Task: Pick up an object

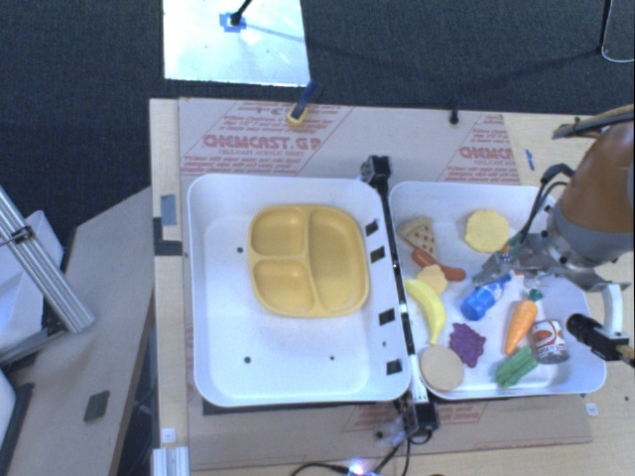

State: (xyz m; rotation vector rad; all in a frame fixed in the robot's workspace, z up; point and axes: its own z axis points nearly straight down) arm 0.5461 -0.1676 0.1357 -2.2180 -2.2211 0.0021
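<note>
Nearest the camera, the round tan biscuit lies at the front edge of the right bin. The jaws hover over that bin's middle, just above the blue bottle — how far open they stand cannot be told, and nothing shows between them. The orange carrot lies just beside the bottle; the banana and purple grapes are near. The yellow divided plate sits well apart in the left bin. A sound pick probably needs a straight descent centred on the bottle — clear of its neighbours.
</note>
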